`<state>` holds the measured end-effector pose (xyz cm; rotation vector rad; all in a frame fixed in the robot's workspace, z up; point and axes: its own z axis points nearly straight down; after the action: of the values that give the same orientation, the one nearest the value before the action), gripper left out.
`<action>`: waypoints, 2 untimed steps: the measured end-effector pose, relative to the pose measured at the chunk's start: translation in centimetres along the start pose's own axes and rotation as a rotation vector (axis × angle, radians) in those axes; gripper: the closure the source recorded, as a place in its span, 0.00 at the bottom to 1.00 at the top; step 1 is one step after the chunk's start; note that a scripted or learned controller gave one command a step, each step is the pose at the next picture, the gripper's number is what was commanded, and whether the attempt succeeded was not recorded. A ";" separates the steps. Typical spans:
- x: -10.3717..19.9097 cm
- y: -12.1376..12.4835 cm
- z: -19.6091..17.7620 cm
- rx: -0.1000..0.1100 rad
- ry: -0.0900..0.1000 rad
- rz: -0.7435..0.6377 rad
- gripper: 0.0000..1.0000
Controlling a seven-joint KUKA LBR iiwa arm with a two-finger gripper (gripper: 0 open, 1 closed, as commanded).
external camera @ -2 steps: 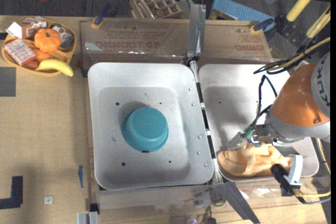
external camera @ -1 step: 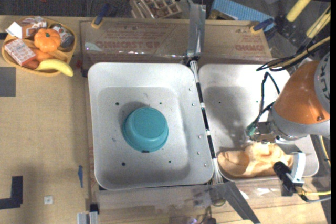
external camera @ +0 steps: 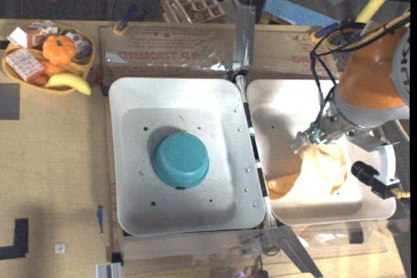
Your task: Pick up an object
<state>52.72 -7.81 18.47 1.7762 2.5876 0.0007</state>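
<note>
Light wooden worktop (external camera: 52, 172) fills the lower and left part of the slanted overhead view, and it carries two shallow white plastic bins set side by side, their inner rims touching along a central seam. Beyond the bins runs a strip of brown cardboard (external camera: 169, 45) with clear plastic over it, and past that a dark floor holds a clutter of boxes, wire racks and a yellow pole. At the far left corner of the worktop sits a small yellow bowl of toy food (external camera: 45, 62), with a round orange pumpkin, a yellow banana at its front edge and small printed cartons. The left bin (external camera: 130, 101) holds one thing, a round teal plastic bowl (external camera: 181, 159) turned upside down, resting near the middle of the bin floor. The right bin (external camera: 273, 101) holds a soft orange and cream cloth (external camera: 319, 172), crumpled and spread across its floor toward the near wall. The grey arm with its broad orange band (external camera: 371, 84) reaches in from the right, over the right bin. Its claw (external camera: 313, 138) is at the upper edge of the cloth, just touching or just above the fabric; whether it is apart or together cannot be told.
</note>
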 end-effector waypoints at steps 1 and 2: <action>0.0 0.0 0.0 0.000 0.000 0.000 0.00; -3.7 2.3 8.2 0.002 0.002 -0.040 0.00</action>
<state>56.22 -10.49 10.31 1.7254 2.6248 -0.0004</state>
